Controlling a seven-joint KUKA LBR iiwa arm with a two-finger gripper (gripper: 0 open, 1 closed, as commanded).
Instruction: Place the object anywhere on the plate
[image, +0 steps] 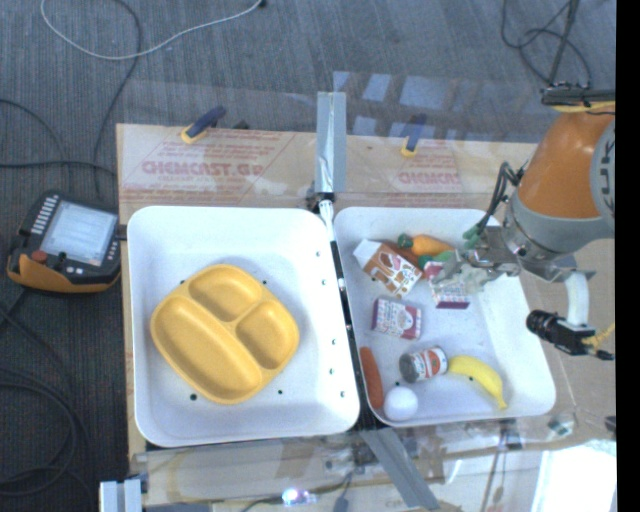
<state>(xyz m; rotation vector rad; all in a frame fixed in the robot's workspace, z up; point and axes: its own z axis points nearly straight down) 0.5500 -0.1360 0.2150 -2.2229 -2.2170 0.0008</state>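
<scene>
White egg (401, 403) and banana (479, 378) lie near in the right bin (535, 395) — gripper (470, 262) hovers far over cartons, grip state indiscernible — yellow plate (225, 331) waits left.

Faint red lettering on the bench sheet (215, 170) is too blurred to read.

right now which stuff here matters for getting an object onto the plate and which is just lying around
For the job: plate, tool, and the right bin's items: banana, can, egg, sausage, carrot, two cartons.

Lying about: pendant, clamps, cables.
</scene>
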